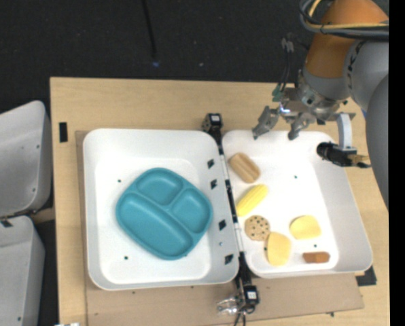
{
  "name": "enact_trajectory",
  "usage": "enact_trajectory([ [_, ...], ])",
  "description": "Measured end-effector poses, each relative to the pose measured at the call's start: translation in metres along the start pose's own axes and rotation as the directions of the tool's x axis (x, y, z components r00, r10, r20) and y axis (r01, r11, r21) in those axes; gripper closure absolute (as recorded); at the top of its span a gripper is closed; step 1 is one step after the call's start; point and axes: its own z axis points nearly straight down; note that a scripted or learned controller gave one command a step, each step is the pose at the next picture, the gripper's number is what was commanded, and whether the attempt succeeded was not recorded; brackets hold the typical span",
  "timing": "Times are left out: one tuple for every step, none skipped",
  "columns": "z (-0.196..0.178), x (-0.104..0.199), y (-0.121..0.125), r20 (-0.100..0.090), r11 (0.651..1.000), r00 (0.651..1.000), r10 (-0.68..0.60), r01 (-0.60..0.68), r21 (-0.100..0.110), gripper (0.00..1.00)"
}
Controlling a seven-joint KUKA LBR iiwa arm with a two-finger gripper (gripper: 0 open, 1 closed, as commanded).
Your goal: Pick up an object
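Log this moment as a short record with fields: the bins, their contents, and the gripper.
left bin: holds a teal divided plate, lying flat
right bin: holds six small food items
near divider, top to bottom: bread roll, corn cob, cookie
lower part of right bin: two yellow pieces, small brown piece
gripper: above the right bin's far edge, fingers spread, nothing between them
nearest item to gripper: bread roll, apart from it

I see even, bright overhead light; my bins [148, 277] glare white, shadows stay faint, and detail looks slightly soft, perhaps from low resolution.
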Motion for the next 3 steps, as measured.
enact_trajectory([
  [-0.01,0.0,0.002,0.001,1.0,1.0,-0.001,0.001,-0.014,0.0],
  [0.046,-0.002,-0.007,0.002,1.0,1.0,-0.001,0.001,-0.01,0.0],
  [0.099,-0.002,0.004,0.003,1.0,1.0,-0.004,0.004,-0.011,0.0],
])
